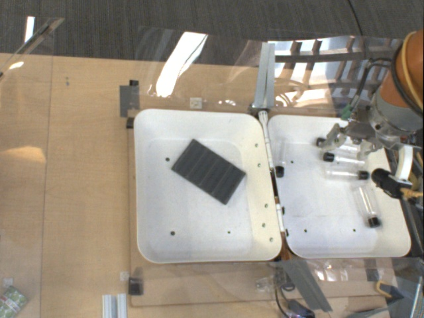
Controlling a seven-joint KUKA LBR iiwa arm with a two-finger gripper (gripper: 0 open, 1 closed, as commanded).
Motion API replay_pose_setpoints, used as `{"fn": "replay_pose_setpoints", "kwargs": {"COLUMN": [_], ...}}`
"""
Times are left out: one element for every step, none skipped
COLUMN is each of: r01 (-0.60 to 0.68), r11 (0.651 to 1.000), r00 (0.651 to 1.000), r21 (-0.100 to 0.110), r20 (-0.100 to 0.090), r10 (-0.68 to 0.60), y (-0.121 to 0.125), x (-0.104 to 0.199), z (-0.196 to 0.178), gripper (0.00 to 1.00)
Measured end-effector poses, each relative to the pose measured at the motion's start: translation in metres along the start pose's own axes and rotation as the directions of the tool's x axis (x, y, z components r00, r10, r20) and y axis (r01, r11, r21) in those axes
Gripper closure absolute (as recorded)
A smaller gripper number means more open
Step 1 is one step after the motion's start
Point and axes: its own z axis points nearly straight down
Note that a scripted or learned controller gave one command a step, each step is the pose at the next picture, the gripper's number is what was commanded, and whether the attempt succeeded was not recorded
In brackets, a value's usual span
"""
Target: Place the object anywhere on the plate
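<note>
A dark grey ribbed plate (209, 171) lies flat and askew in the left bin (152, 237), toward its upper middle. Three clear tubes with black caps lie in the right bin (318, 237): one (341, 156) and another (344, 173) near the upper right, a third (367, 206) lower right. My gripper (350, 135) hangs over the right bin's upper right part, just above the topmost tube. The wrist blocks the view of what is under it.
A raised divider (271, 177) with small screws separates the two bins. The arm's grey and orange body (404, 91) fills the right edge, with a black and yellow part (391, 183) beside the tubes. A metal frame (311, 58) stands behind the right bin.
</note>
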Motion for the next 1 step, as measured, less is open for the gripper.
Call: {"fn": "replay_pose_setpoints", "kwargs": {"r01": [0.008], "r11": [1.000], "r00": [1.000], "r21": [-0.005], "r20": [0.000], "r10": [-0.008], "y": [0.0021], "x": [0.0020], "z": [-0.0111], "gripper": [1.00]}}
